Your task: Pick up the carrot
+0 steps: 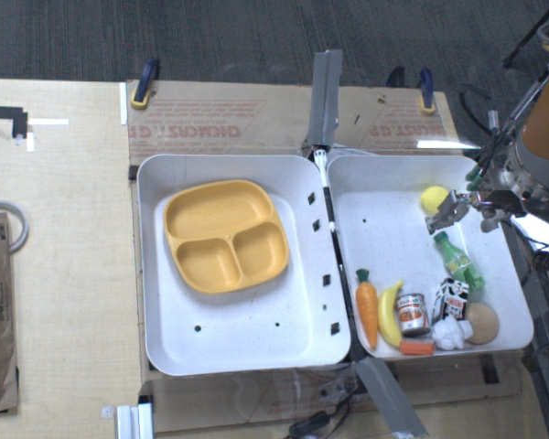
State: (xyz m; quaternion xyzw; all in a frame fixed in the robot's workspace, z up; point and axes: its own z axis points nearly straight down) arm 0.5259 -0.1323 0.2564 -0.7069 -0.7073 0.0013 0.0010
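Note:
The carrot (pixel 367 309), orange with a green top, lies along the near left wall of the right bin (pixel 384 236), next to a banana (pixel 390 315). My gripper (pixel 465 212) hovers over the right bin's far right part, beside a yellow lemon (pixel 433 197) and above a green bottle (pixel 455 256). Its fingers stand open, with nothing between them. The carrot is well to the lower left of the gripper.
A can (pixel 411 313), a small orange piece (pixel 417 347), a white crumpled item (pixel 449 334), a black-and-white toy (pixel 453 298) and a tan ball (pixel 481 323) crowd the right bin's near corner. The left bin (pixel 165 327) holds a yellow divided plate (pixel 225 235).

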